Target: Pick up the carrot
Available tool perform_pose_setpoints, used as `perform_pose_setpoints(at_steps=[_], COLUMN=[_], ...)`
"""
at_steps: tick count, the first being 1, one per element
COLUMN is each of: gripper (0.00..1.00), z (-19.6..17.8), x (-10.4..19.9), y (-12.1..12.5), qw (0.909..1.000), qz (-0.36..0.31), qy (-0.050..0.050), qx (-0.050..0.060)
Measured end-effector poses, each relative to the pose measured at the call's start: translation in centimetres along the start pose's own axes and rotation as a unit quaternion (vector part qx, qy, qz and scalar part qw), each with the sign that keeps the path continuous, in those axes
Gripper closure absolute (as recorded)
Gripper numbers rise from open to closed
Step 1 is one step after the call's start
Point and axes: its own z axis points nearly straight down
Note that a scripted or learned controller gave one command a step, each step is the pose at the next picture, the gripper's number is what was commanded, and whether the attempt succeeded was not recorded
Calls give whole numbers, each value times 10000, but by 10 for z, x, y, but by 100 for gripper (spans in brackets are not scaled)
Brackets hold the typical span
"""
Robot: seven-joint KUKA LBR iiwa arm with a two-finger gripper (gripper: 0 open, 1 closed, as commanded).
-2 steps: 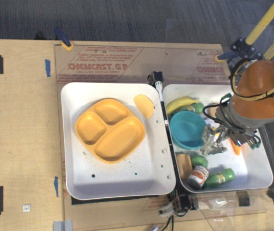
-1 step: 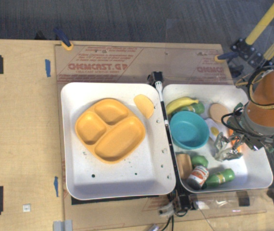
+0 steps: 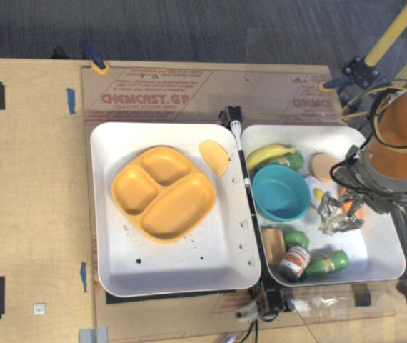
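The carrot (image 3: 351, 205) shows as a small orange piece in the right bin (image 3: 385, 263), near its right side and mostly covered by the arm's tool. My gripper (image 3: 339, 214) hangs low right over it, to the right of the teal bowl (image 3: 280, 191). The grey wrist with its orange band (image 3: 400, 131) hides the rest of the carrot.
The right bin also holds a banana (image 3: 268, 154), a beige round piece (image 3: 323, 166), a brown block (image 3: 273, 243), a small can (image 3: 296, 261) and a green vegetable (image 3: 328, 263). The left bin (image 3: 118, 263) holds a yellow divided plate (image 3: 164, 191) and a yellow slice (image 3: 214, 156).
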Motion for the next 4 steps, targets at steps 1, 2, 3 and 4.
perform_pose_setpoints(at_steps=[1, 2, 3, 4], gripper=[0, 0, 100, 100], z=[2, 41, 27, 16], x=[1, 16, 11, 7], y=[1, -22, -25, -25], qw=[10000, 9964, 9963, 9963], qz=[3, 852, 850, 848], qy=[9, 0, -68, -106], qx=[-14, -1, 50, 68])
